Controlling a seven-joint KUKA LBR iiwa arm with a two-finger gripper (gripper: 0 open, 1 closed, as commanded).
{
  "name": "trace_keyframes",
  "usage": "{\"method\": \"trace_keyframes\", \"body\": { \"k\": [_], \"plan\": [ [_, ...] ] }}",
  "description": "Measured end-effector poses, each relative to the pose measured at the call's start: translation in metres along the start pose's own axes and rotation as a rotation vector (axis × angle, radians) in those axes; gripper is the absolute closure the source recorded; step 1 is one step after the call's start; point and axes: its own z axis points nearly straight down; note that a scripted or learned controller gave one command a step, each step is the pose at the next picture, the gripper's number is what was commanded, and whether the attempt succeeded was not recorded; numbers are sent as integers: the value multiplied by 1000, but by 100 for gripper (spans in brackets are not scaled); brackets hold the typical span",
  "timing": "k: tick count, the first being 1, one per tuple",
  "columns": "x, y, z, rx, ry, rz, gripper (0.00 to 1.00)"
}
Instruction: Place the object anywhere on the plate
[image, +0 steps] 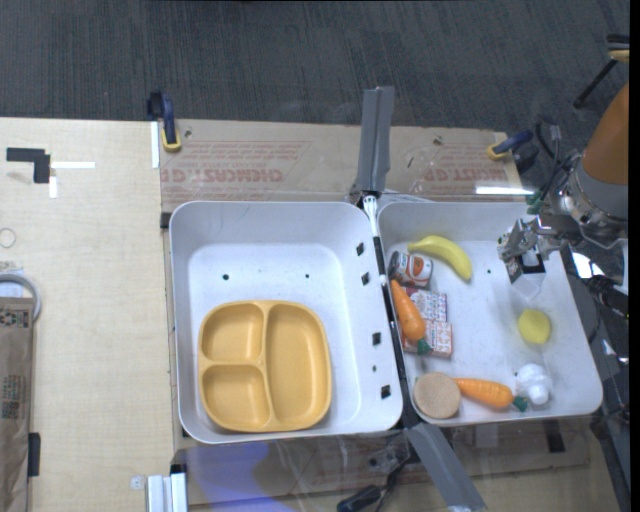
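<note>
a grey arm (610, 170) with an orange band reaches in from the right edge, bent down over the right bin's (470, 290) far right corner. its claw (522, 255) hangs low above the bin floor, near the right wall, pointing toward the bin's middle; whether it is wide or narrow cannot be told, and nothing can be seen between its tips. below the claw, apart from it, lies a lemon (534, 327). a banana (442, 254) lies near the bin's far left, just beside a small can (412, 268). a carrot (407, 311) lies along the left wall, next to a small printed box (436, 326). at the near edge sit a round cookie (437, 396), a second carrot (485, 392) and a white garlic bulb (533, 385). the left bin (270, 240) holds a yellow plate (265, 365) with three sections, toward its near side. both bins rest on a pale bench (80, 300)
</note>
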Motion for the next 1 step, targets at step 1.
{"method": "trace_keyframes", "body": {
  "k": [1],
  "plan": [
    [69,49,-43,1,-2,44,100]
  ]
}}
